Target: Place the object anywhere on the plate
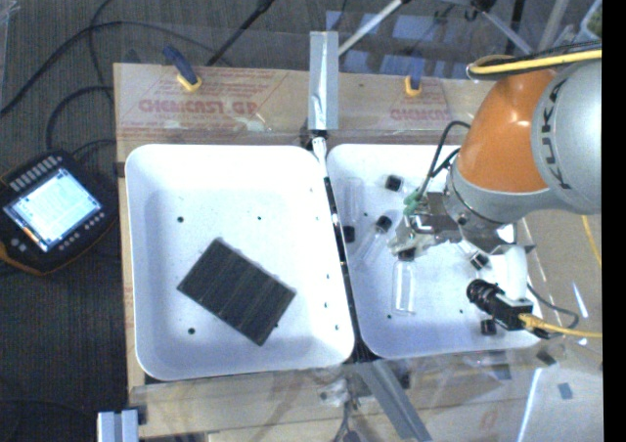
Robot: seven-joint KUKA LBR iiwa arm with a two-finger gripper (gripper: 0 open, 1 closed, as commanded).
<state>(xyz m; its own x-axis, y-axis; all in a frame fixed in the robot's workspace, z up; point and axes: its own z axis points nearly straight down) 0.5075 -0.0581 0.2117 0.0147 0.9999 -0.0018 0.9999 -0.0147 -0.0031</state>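
Just below and slightly left of the pincer (419,235), a clear upright-lying plastic tube (402,288) rests in the right white bin (372,323); dark ribbed rectangular plate (236,290) lies well left. Whether that pincer grips anything: cannot tell.

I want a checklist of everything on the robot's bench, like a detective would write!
Surface: two white bins side by side; left bin, right bin.
Job's things: dark ridged plate lying flat in the left bin; clear tube-like object lying in the right bin.
Clutter: small black bits scattered in the right bin.
Grippers: tool over the right bin, near the clear object; its grip can't be judged.
Cables: yellow cable over the arm; black cables on the floor.
Surroundings: lit handheld screen left of the bench.
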